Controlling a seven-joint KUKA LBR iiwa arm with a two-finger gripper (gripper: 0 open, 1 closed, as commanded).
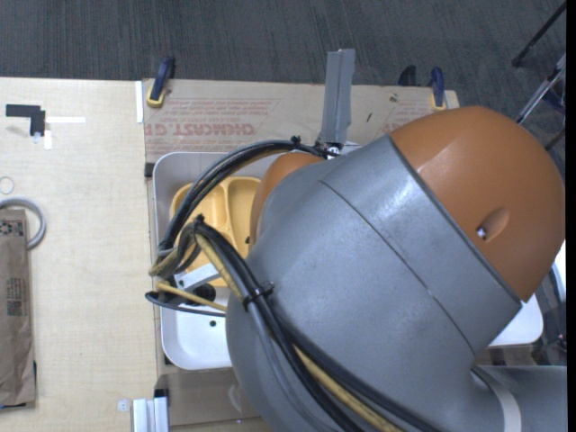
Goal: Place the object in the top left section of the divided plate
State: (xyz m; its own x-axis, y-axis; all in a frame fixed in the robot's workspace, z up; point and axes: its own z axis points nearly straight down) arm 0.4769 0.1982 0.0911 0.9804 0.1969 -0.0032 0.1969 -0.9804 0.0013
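Looming closest to the lens, the grey arm [378, 277] fills the right and near part of the camera view, its smooth rounded casing capped by a glossy orange dome [486, 196]. It is so close that its body hides most of the bench behind it. Black cables [216, 178] loop off its left side in a wide arc, strapped to the casing by a tie near the bottom.

Beneath the arm, a white bin [184, 340] shows only along its left wall and near-left corner; the rest is covered. Inside it, a yellow divided plate [220, 210] is partly visible at the far left, its raised ridges just readable between the cables. Which section is which cannot be made out, and the object to be placed is hidden or too obscured to locate.

Whether the jaws are spread or pressed together cannot be told.

Farther back lies a brown cardboard sheet [234, 120] with reversed red lettering, held by blue-and-yellow clamps [160, 81]. On the pale wooden benchtop [81, 178] to the left sits a brown paper bag [16, 313], cut off by the edge.
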